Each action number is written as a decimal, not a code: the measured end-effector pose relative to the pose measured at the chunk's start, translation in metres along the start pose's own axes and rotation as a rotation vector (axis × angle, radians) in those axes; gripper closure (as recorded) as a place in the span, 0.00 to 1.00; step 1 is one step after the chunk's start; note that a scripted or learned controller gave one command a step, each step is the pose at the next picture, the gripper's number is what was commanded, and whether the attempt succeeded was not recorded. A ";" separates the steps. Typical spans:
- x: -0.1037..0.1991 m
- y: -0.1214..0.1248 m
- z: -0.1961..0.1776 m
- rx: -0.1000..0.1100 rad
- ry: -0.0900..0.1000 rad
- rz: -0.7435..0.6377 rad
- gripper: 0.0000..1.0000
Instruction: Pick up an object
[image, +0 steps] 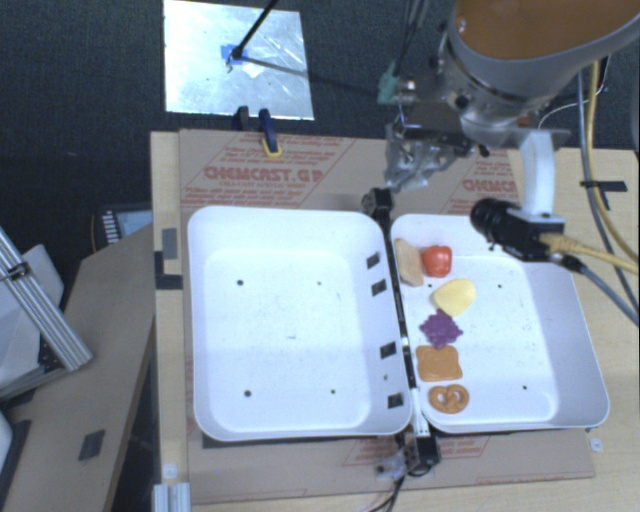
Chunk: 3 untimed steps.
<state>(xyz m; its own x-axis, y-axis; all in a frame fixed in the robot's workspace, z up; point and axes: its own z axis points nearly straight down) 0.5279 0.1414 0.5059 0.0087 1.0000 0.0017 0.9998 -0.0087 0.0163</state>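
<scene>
two white bins on a cardboard-topped desk

a desk (120, 300) covered by a brown cardboard sheet (300, 170) printed with red lettering holds two shallow white bins side by side. the left bin (285, 320) shows only small dark dots. the right bin (520, 330) holds toy foods along its left wall: a tan piece (408, 262), a red tomato (436, 261), a yellow piece (454, 296), a purple cluster (440, 327), an orange square (438, 362) and a pretzel (448, 399). the grey arm's tool (415, 170) hangs above the bins' far edge; whether it is apart or together cannot be told. a shiny foil sheet (238, 58) lies on the dark floor beyond.
</scene>
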 end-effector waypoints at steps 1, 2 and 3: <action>0.059 0.028 0.086 0.017 -0.001 -0.015 1.00; 0.095 0.042 0.111 0.016 -0.001 -0.015 1.00; 0.093 -0.008 -0.038 0.003 0.006 -0.015 1.00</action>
<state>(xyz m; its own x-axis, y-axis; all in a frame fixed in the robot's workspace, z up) 0.5198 0.2346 0.5439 -0.0068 0.9999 0.0078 0.9999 0.0067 0.0134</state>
